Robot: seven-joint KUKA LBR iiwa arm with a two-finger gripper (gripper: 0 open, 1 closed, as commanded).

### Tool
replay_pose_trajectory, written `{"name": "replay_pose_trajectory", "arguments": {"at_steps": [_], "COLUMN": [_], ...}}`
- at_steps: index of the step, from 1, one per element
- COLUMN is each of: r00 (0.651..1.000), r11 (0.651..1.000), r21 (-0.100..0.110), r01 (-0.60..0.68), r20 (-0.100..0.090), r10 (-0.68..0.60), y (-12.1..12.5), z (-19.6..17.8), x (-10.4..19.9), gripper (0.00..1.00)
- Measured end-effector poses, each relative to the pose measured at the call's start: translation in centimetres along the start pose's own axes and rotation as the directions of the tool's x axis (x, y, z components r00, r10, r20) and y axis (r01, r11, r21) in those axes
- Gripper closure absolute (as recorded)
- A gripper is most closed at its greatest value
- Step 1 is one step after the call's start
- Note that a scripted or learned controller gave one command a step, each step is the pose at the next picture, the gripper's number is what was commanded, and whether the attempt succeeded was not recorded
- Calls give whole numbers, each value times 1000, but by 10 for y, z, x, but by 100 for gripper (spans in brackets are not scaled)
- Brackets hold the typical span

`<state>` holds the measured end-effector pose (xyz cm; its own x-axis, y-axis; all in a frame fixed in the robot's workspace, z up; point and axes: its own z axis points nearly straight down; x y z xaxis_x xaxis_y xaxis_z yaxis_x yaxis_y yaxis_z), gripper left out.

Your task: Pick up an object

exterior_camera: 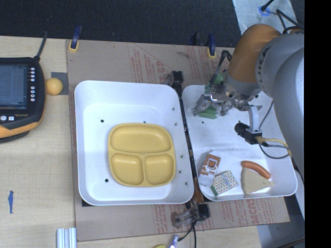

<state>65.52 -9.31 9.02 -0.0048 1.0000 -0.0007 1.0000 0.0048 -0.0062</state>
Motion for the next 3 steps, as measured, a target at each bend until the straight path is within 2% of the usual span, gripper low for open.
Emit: {"name": "replay_pose_trajectory", "arguments": {"at_steps": [1, 2, 3], "r00": [1000, 1000, 1000], "r11": [1000, 1000, 1000], "r21": [-5, -1, -2], "r01": [-2, 0, 2], "r20": [0, 0, -1], "r10": [2, 0, -2], "y": [1, 1, 2], "z": [-2, -2, -16], "x": [-31, -15, -16], "gripper": [0, 0, 100]}}
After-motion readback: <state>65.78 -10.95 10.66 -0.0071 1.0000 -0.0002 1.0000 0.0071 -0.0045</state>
